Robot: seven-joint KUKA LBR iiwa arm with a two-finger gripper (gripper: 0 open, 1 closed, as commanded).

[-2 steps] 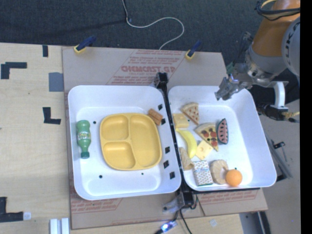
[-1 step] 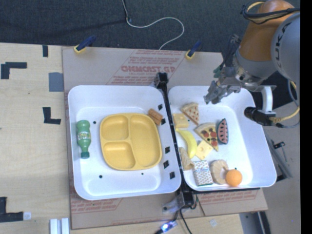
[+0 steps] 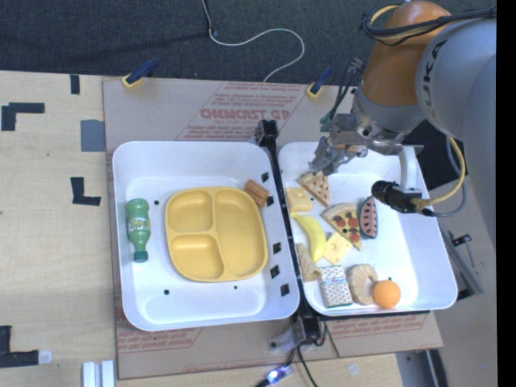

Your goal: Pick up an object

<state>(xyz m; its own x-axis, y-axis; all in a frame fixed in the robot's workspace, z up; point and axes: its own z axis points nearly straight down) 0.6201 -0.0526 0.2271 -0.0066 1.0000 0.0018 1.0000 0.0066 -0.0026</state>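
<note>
Grey pincer (image 3: pixel 326 158): mine, low over the right bin's (image 3: pixel 435 252) far-left corner; how wide it stands, or whether it has anything, I cannot tell.
Cracker (image 3: pixel 316 187): at my 6 o'clock, just beside; flat, stiff, light; take it across its edges.
Room: bin wall close at 9 o'clock, pizza slice (image 3: pixel 345 221) and banana (image 3: pixel 313 236) crowd 6; open floor toward 3.
</note>
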